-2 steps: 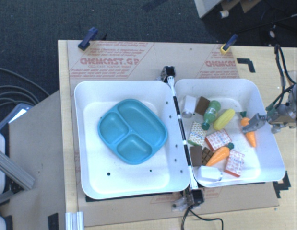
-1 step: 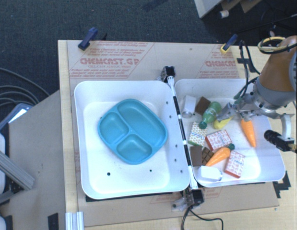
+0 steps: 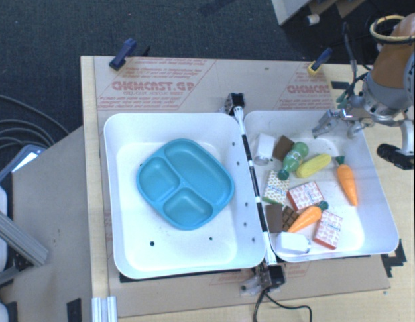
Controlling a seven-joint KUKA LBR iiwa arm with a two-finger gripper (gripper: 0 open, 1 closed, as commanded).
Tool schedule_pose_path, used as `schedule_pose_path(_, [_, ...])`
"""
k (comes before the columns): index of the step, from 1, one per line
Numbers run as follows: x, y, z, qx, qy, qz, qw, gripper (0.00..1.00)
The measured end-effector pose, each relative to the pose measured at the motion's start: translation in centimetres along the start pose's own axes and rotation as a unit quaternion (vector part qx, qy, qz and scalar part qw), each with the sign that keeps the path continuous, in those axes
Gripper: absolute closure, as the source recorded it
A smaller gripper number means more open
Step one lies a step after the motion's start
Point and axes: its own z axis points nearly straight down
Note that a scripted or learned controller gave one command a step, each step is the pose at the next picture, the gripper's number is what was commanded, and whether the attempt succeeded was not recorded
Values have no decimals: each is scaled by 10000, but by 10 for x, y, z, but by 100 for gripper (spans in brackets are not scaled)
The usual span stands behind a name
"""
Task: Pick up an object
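Gripper (image 3: 341, 121) over the far right corner of the right bin (image 3: 385, 237), its fingers apart with nothing between them. The nearest objects lie toward the camera and to the view's left of the fingers: a yellow corn cob (image 3: 313, 166), its long axis running across the bin, touching a green bottle (image 3: 292, 159); an orange carrot (image 3: 346, 184) lies just beyond, long axis pointing toward the near edge. The left bin (image 3: 127, 247) holds a blue divided plate (image 3: 185, 183)

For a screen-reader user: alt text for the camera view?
The hand hovers over the right bin's far edge, above toy food: two carrots, a corn cob, a bottle. The left bin holds a blue tray.
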Motion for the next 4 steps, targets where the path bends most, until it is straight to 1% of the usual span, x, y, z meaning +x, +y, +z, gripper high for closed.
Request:
schedule_pose_path(1, [0,-90,-59,12,-11,15,10000,0])
schedule_pose_path(2, [4,-99,34,18,46,-13,10000,0])
schedule_pose_path(3, [2,-99,23,10,15,-2,10000,100])
schedule_pose_path(4, [94,-76,13,3,-7,10,10000,100])
